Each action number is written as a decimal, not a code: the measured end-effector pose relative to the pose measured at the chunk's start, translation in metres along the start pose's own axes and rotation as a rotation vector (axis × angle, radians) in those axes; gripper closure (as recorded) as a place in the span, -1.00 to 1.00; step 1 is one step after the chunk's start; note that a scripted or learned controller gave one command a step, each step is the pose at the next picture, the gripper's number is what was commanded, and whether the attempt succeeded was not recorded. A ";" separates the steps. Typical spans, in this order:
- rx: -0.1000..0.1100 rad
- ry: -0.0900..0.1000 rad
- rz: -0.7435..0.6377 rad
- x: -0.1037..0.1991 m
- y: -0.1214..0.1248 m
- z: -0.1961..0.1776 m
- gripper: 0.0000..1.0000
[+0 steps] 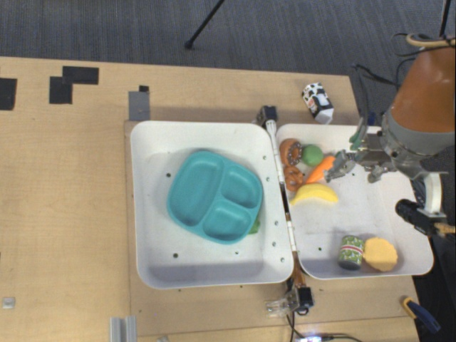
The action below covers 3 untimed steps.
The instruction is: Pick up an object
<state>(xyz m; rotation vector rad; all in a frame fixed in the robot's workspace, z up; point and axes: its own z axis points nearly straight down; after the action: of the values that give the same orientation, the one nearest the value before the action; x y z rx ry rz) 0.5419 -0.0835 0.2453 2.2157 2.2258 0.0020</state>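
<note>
Here, the gripper hangs over the right bin near its upper edge, beside the carrot (whether its fingers are parted cannot be told). Banana lies below; the bin's middle floor stays bare.

A pale wooden bench stands on grey carpet.
</note>
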 end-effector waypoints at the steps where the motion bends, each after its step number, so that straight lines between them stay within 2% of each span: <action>1: 0.004 0.001 -0.112 -0.002 0.067 0.123 -1.00; 2: -0.009 -0.001 -0.066 -0.012 0.062 0.156 -1.00; 3: -0.014 0.002 -0.067 -0.010 0.065 0.144 1.00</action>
<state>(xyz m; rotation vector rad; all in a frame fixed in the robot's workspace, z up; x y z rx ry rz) 0.6068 -0.0929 0.1012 2.1338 2.2933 0.0192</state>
